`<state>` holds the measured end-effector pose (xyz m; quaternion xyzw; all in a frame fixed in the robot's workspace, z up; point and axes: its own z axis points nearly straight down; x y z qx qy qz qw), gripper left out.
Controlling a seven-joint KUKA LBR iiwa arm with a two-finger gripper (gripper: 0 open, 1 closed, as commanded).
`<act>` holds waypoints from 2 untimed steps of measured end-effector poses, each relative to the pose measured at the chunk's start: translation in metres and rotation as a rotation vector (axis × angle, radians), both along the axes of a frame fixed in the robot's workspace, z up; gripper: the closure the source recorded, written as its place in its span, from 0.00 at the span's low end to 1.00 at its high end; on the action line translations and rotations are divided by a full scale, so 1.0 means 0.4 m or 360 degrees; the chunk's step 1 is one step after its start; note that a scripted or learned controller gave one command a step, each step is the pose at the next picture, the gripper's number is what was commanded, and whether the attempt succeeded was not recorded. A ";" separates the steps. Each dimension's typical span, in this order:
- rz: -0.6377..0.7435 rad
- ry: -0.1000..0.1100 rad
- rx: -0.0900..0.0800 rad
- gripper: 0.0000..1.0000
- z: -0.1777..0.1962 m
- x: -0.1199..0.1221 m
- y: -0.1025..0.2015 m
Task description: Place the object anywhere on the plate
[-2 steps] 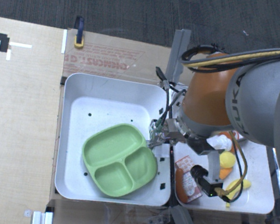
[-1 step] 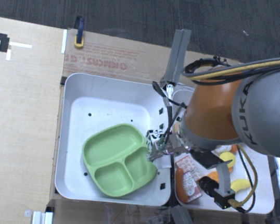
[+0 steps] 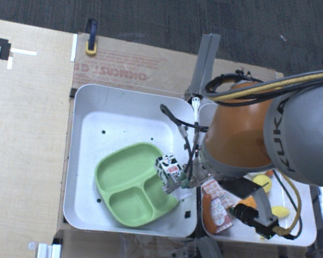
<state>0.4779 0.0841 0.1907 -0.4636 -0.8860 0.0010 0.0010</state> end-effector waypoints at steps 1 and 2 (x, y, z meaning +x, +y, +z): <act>0.0866 -0.0001 0.0003 1.00 0.000 0.001 -0.003; 0.0866 -0.0001 0.0003 0.00 0.000 0.001 -0.003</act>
